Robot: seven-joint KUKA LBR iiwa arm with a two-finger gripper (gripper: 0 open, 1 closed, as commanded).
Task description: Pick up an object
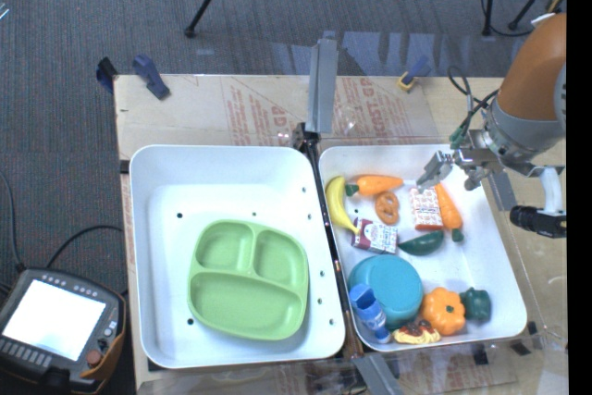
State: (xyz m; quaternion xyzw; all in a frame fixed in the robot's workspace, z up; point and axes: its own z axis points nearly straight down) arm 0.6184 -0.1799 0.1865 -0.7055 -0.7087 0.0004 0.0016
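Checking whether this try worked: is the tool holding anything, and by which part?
Nothing. The tool is open above the right bin, nothing between its fingers.

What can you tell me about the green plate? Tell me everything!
The green plate is a light green tray that looks like plastic, with rounded corners and three sections: two small ones at the far side and one long one at the near side. It lies flat and slightly turned on the floor of the left white bin, with nothing in it.

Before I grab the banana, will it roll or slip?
The banana looks like smooth, glossy plastic, so probably slippery and light. Its curved shape may rock or spin if pinched off-centre. It lies against the bin wall, leaving little finger room.
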